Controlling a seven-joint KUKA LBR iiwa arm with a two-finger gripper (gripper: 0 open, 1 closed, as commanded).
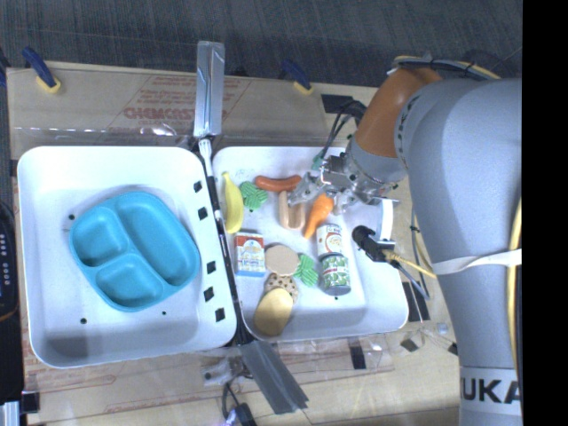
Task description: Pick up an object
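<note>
The right bin [382, 304] holds several toy foods. An orange carrot [316, 214] lies tilted near the middle, beside a beige cylinder [287, 211]. A red sausage [277, 183] lies at the back, with a yellow banana [232, 204] and a green leafy piece [254, 195] to its left. A green-labelled can [334, 261] lies right of a tan disc [281, 258] and a small box [249, 254]. A golden oval piece [273, 311] rests at the front. My gripper [323, 187] hangs just above the carrot's upper end; whether it touches the carrot is unclear.
A blue divided plate [133, 248] lies in the left bin [44, 327]. A metal divider bar [209, 87] runs between the bins. The grey arm [461, 167] covers the right bin's right side, with cables [404, 264] over the rim.
</note>
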